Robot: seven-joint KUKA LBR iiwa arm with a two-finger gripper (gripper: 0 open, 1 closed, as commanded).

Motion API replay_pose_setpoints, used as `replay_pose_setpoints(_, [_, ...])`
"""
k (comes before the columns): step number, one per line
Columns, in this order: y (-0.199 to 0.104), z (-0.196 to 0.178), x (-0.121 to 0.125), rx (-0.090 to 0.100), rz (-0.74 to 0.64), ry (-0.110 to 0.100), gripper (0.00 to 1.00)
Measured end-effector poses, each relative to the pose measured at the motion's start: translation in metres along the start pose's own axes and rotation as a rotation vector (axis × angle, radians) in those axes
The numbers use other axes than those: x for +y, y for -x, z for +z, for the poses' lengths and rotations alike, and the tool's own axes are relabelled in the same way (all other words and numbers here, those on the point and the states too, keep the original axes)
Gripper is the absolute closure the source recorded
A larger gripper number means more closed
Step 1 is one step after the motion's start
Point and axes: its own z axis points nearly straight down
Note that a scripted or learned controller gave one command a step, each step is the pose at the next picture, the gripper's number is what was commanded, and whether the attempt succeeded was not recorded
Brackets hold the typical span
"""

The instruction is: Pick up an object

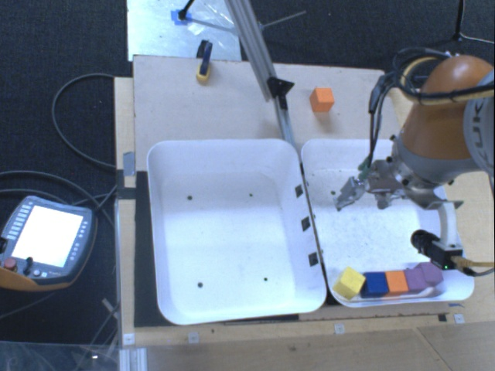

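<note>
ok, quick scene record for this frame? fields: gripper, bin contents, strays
gripper: gripper over the right bin, upper part, apart from the blocks
right bin contents: yellow block, blue block, orange block, purple block, in a row along the near edge
left bin: left bin, white
strays: orange cube on the bench, beyond the right bin
</note>
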Motion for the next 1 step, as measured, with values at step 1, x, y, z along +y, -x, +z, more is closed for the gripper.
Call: replay_pose_setpoints(1, [0.0214,-0.0254,0.0311,-0.003,0.004,0.004,0.00])
